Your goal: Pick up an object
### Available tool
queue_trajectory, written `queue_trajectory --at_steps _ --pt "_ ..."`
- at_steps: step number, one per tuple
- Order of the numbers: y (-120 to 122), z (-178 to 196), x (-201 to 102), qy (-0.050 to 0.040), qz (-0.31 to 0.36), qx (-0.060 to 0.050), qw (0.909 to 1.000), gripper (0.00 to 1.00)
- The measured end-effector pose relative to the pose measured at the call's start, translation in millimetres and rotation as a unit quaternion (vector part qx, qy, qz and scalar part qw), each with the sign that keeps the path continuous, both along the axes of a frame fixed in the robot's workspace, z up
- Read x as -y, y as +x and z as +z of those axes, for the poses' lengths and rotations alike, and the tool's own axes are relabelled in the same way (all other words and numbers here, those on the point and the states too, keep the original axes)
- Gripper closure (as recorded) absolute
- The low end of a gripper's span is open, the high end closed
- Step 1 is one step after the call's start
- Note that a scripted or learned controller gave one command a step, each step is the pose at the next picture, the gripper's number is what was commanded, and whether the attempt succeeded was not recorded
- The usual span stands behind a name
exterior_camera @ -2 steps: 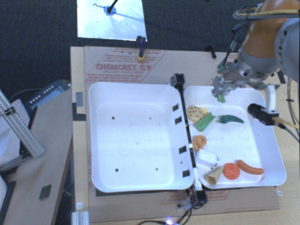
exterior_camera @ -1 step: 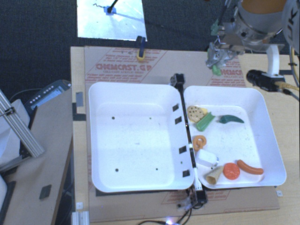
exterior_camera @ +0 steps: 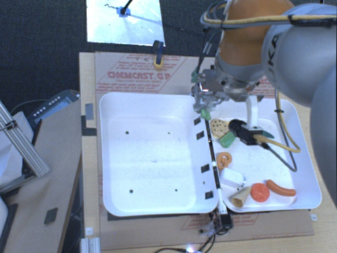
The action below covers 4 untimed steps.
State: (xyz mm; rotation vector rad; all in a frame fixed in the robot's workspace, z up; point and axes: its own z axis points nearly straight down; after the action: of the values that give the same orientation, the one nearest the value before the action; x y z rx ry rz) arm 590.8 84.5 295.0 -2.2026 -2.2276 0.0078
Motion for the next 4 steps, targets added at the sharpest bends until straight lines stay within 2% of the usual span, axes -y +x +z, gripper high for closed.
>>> queue_trajectory --at_steps 1,2,3,4 --pt "-21.7 -10.0 93.4 -0.003 -0.01 0.004 0.9999 1.0" --pt "-6.0 175.5 49.1 -0.0001 -0.001 0.016 0.9999 1.0" --pt "-20.7 113.0 1.3 -0.0008 -0.001 0.003 1.0 1.0" --pt "-49.0 8.8 -91.9 -0.0008 0.001 0.0 1.0 1.0"
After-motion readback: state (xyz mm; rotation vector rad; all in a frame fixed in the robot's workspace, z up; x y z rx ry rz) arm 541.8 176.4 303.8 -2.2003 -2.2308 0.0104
